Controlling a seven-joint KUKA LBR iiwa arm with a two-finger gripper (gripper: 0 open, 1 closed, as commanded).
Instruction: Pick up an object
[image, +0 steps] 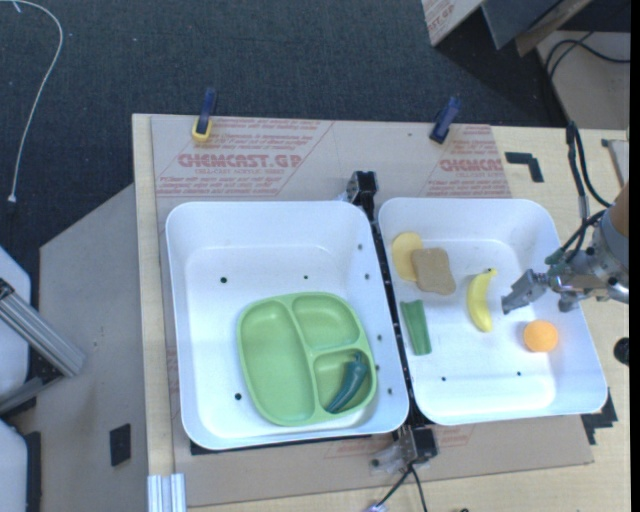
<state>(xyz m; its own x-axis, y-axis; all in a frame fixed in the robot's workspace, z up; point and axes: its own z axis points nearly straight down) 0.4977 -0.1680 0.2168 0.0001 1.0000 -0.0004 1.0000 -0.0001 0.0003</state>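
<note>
My gripper (541, 302) hangs over the right side of the right bin (480, 400), open, with nothing between its fingers. One finger (520, 294) points down-left toward a yellow banana (481, 301). An orange ball (540, 336) lies just below the gripper, apart from it. Further left in the same bin are a tan slice (433, 270) resting partly on a yellow round piece (405, 250), and a green stick (415, 327) by the left wall.
The left bin (200, 260) holds a light green divided plate (300, 355) with a dark green pepper (347, 385) in its lower right compartment. Two clamps (204, 115) (444, 118) grip the board's far edge. A black bracket (363, 186) sits between the bins.
</note>
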